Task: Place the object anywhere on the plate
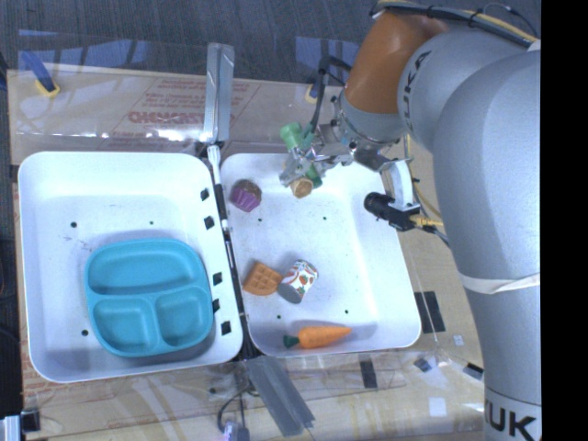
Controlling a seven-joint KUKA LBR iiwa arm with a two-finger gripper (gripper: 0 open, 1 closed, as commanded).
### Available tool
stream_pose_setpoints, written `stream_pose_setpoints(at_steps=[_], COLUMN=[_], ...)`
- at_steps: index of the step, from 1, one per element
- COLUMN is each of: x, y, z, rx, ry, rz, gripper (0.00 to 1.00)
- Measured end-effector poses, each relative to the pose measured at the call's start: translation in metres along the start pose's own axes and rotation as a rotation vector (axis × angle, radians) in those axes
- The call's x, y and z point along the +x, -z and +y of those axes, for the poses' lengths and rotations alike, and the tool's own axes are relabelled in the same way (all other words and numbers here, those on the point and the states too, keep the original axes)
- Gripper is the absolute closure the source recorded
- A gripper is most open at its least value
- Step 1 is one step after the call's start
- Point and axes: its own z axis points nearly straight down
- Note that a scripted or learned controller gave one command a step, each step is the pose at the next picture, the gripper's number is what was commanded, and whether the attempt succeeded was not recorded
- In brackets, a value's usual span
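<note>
The blue plate (pixel 145 296), with three compartments, lies in the left bin (pixel 55 182). My gripper (pixel 304 166) hangs over the back of the right bin (pixel 367 255), near its far wall. It is shut on a small toy with a green end (pixel 292 136) and a tan round end (pixel 301 188), which pokes out on both sides of the fingers. The plate is well to the left of the gripper and nearer the front.
In the right bin lie a purple toy (pixel 245 195), an orange waffle-like piece (pixel 262 279), a small patterned can (pixel 298 281) and a carrot (pixel 317 336) by the front wall. A ridge with black clips (pixel 220 246) divides the bins. The arm fills the right side.
</note>
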Motion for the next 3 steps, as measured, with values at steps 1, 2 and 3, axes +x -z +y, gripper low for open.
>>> stream_pose_setpoints(at_steps=[1,2,3], x=[0.084,0.169,0.169], y=[0.003,0.026,0.026], z=[-0.001,0.001,0.001], rx=[0.001,-0.001,-0.001], ry=[0.003,0.18,0.18], rz=[0.0,-0.001,-0.001], gripper=[1.0,1.0,0.0])
